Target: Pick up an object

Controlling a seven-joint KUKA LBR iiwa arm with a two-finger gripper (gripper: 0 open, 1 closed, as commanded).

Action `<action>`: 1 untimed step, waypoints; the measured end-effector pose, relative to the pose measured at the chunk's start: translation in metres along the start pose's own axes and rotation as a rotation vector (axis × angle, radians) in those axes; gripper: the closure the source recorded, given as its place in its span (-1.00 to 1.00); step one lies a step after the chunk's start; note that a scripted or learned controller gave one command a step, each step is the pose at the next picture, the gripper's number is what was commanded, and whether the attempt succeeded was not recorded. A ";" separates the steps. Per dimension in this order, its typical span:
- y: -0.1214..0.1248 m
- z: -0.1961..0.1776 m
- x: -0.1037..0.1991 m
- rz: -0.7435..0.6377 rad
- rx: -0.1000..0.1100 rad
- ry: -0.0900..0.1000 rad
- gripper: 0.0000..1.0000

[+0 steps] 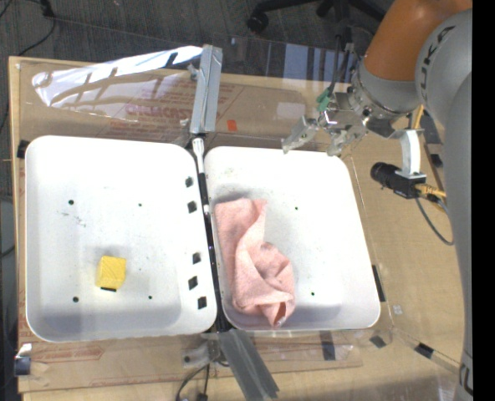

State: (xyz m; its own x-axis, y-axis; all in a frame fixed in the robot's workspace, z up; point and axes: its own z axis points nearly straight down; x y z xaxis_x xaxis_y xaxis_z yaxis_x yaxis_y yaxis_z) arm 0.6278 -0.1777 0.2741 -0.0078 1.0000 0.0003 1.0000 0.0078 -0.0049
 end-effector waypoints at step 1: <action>0.012 0.181 0.057 -0.174 -0.001 -0.001 -1.00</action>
